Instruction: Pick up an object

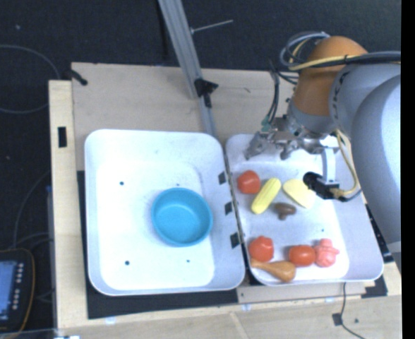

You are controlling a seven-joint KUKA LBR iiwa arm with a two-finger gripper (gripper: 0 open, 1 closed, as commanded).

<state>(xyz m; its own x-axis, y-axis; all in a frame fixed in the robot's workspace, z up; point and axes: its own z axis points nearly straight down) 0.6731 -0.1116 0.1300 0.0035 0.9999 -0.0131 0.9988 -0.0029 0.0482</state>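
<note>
The right bin (356, 260) holds several toy foods: a red tomato (248, 182), a yellow corn cob (265, 195), a pale yellow wedge (299, 193), a small brown piece (286, 210), a red pepper (261, 248), a tan gourd (278, 269), an orange-red fruit (301, 255) and a pink piece (325, 253). My gripper (269, 150) hangs over the bin's far edge, just beyond the tomato and corn. Its fingers are spread open with nothing between them.
A blue bowl (182, 216) sits in the left bin (116, 161). A grey slanted pole (183, 44) rises behind the bins. The arm's grey body (377, 147) covers the right bin's right side, with a black cable fitting (320, 186) beside the wedge.
</note>
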